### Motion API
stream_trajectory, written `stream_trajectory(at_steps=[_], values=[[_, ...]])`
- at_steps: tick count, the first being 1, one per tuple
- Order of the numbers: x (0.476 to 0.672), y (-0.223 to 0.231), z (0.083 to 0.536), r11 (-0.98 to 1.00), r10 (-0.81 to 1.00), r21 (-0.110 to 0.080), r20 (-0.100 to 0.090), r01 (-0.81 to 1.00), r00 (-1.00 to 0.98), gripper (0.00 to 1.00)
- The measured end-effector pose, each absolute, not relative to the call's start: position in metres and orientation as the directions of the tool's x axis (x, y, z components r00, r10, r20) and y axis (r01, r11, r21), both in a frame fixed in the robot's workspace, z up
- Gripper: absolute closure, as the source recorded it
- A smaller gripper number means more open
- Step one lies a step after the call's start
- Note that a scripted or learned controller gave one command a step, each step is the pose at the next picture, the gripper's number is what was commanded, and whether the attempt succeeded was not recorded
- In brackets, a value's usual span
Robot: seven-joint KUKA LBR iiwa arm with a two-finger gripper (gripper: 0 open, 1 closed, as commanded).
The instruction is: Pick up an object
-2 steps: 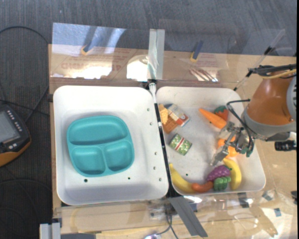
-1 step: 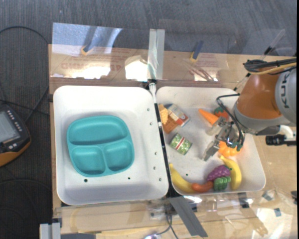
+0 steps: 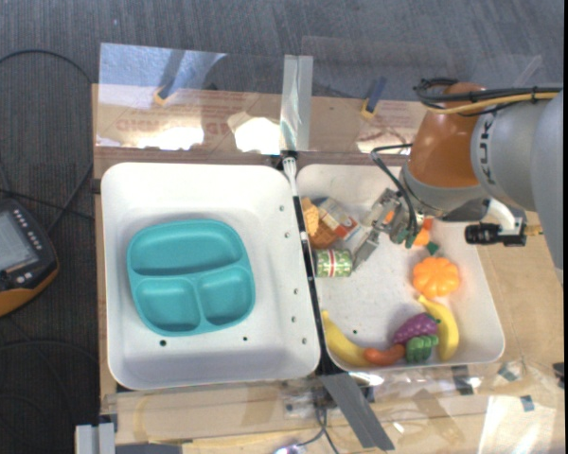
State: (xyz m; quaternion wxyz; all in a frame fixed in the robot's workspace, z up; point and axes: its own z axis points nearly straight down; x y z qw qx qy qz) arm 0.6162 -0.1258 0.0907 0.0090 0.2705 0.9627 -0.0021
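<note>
My gripper (image 3: 363, 231) reaches down into the upper left part of the right bin (image 3: 483, 296), below the orange wrist band. It hangs over a small cluster there: a brown and red box (image 3: 335, 217), a waffle-like orange piece (image 3: 311, 219) and a green, white and red can (image 3: 333, 264) lying on its side. The gripper's tip is just right of the box and above the can. Whether it touches any of them is unclear. A small carrot (image 3: 418, 235) lies just to its right.
An orange pumpkin (image 3: 435, 275), purple grapes (image 3: 415, 329), a green piece (image 3: 420, 349), a red chili (image 3: 384, 355) and a yellow banana (image 3: 346, 344) lie in the right bin's lower half. The left bin (image 3: 133, 192) holds a teal divided plate (image 3: 190, 273).
</note>
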Motion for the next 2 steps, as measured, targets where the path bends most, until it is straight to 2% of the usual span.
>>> stream_trajectory(at_steps=[1, 2], values=[[0.561, -0.184, 0.09, 0.815, 0.58, 0.001, -0.013, 0.58, -0.814, 0.0], [0.641, -0.142, 0.09, 0.857, 0.516, 0.005, -0.014, 0.516, -0.857, 0.0]])
